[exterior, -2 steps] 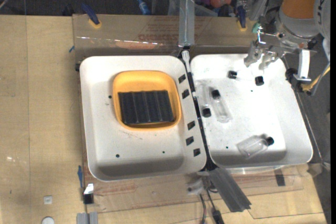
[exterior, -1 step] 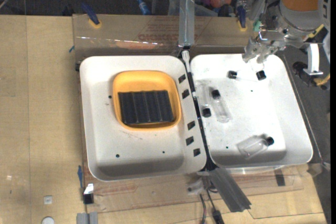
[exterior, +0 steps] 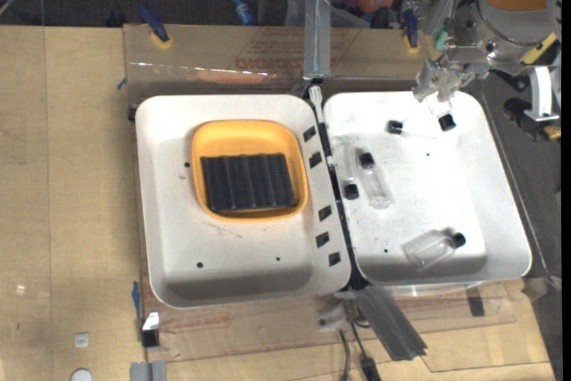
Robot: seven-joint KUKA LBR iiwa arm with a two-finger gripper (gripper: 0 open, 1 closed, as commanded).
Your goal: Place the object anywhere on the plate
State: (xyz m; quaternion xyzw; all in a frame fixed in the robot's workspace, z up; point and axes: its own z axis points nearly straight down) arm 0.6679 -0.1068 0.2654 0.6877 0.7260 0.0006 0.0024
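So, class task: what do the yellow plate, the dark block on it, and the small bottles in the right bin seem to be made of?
Plate: probably plastic, an even yellow-orange with a soft sheen and rounded rim.
Block: dark, matt, ridged; possibly rubber or plastic, the look leaves it open.
Bottles: clear plastic or glass, since the white bin shows through them; dark caps.

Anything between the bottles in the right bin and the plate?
The divider between the bins, with the bottles right of it and the plate left. The black ridged block covers much of the plate.
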